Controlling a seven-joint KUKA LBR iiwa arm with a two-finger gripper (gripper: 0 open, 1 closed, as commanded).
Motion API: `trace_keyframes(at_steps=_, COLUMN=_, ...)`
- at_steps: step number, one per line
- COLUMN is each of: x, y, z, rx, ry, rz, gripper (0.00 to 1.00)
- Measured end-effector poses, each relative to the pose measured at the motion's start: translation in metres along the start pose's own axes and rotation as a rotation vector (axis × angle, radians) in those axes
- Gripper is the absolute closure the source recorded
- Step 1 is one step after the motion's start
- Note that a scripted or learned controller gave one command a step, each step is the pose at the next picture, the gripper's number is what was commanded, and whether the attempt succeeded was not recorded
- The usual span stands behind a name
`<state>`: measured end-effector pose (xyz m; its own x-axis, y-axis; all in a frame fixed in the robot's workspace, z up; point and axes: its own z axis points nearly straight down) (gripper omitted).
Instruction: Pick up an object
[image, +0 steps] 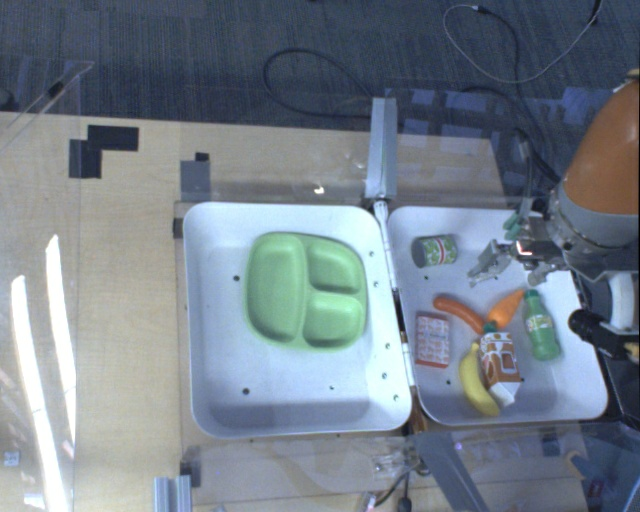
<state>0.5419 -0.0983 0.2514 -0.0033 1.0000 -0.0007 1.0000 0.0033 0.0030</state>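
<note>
- Two white bins are set side by side on the bench; the left bin bears a green tray.
- The right bin holds the candidates: a can, a carrot, a card, a banana, a carton and a green bottle.
- The arm is extended in from the right, above that bin's upper half.
- The gripper is seen spread, nothing between its fingers, just right of the can and above the carrot.
- The approach step is judged to be in hand; no object is yet chosen for certain. A descent onto one item, likely the can or carrot, and a closing are called for next.
</note>
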Motion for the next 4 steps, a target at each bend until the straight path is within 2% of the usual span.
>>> trace_keyframes(at_steps=1, x=-0.073, y=0.023, z=0.131, rx=0.000, ry=0.000, rz=-0.008, gripper=0.00)
trace_keyframes(at_steps=2, x=-0.097, y=0.028, z=0.155, rx=-0.011, ry=0.003, rz=0.016, gripper=0.00)
trace_keyframes(at_steps=3, x=-0.098, y=0.029, z=0.143, rx=-0.014, ry=0.000, rz=0.016, gripper=1.00)
trace_keyframes(at_steps=4, x=-0.056, y=0.089, z=0.058, rx=-0.001, ry=0.000, rz=0.145, gripper=1.00)
